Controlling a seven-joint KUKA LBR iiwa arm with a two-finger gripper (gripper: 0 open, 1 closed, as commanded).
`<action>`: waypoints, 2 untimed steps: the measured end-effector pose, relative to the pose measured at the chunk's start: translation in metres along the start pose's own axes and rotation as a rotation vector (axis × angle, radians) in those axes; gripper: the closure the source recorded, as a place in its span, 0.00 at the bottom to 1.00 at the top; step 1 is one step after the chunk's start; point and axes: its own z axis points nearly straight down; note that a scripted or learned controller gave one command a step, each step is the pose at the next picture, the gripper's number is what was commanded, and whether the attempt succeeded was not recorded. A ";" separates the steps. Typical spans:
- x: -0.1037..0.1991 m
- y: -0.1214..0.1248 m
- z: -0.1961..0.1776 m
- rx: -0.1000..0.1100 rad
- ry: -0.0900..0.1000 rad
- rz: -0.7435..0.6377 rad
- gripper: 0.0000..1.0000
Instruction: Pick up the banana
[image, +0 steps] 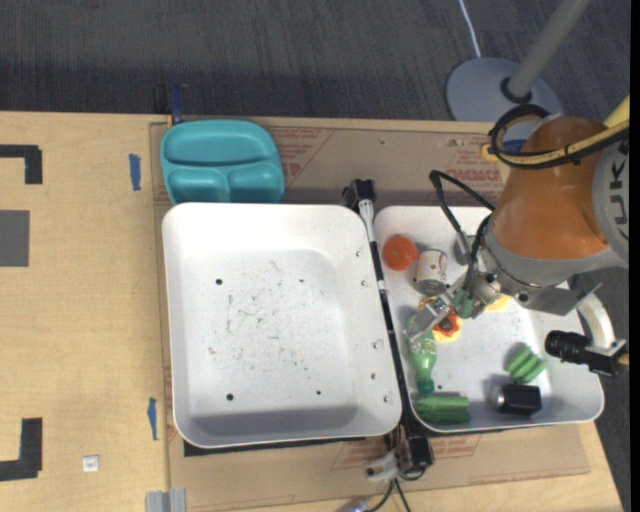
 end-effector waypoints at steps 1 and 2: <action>-0.001 0.001 -0.010 -0.003 -0.002 0.000 1.00; -0.001 0.002 -0.020 -0.006 -0.005 0.000 1.00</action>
